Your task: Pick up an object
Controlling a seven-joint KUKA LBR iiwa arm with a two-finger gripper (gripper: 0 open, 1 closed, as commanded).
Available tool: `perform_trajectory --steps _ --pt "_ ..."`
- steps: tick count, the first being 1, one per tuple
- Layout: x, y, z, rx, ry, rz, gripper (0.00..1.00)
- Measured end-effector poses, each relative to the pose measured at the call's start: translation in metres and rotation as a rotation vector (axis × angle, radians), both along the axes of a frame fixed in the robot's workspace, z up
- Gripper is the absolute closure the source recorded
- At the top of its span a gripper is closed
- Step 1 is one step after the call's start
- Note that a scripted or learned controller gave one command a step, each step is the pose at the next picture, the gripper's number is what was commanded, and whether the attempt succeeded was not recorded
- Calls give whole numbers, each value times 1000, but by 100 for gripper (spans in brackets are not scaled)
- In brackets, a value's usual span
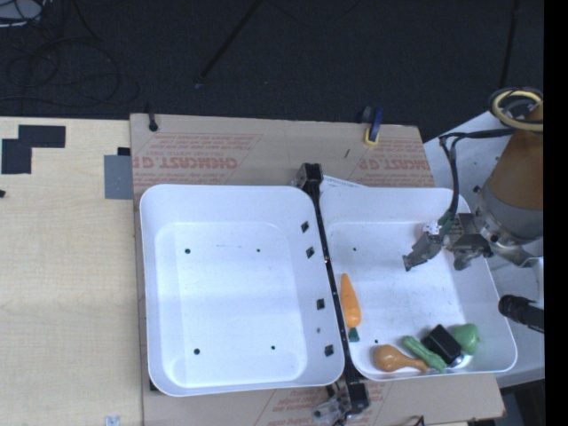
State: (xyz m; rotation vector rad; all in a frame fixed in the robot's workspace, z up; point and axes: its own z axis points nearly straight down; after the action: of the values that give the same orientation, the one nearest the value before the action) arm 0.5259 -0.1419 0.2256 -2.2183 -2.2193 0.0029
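The right bin [390, 238] holds several small items. An orange carrot-shaped piece [351, 301] lies by the divider. A tan pear-shaped object [394, 358], a green stick-like toy [424, 351], a black block [441, 343] and a green round piece [465, 335] crowd the near right corner. My gripper [421, 255] hangs over the right bin's far right part, well apart from all of them, with nothing visible between its fingers.
The left bin [231, 291] sits beside the right one, split from it by a black clip rail [321, 273]. Cardboard [266, 153] lies under both bins. A cable [453, 171] loops above the arm at right.
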Motion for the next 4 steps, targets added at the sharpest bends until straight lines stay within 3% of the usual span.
perform_trajectory --steps 1,2,3,4 --pt "40 -3 -125 0 4 4 0" --pt "109 10 -138 -2 -7 3 0" --pt "105 9 -128 0 0 0 100" --pt "103 61 -139 1 0 3 100"
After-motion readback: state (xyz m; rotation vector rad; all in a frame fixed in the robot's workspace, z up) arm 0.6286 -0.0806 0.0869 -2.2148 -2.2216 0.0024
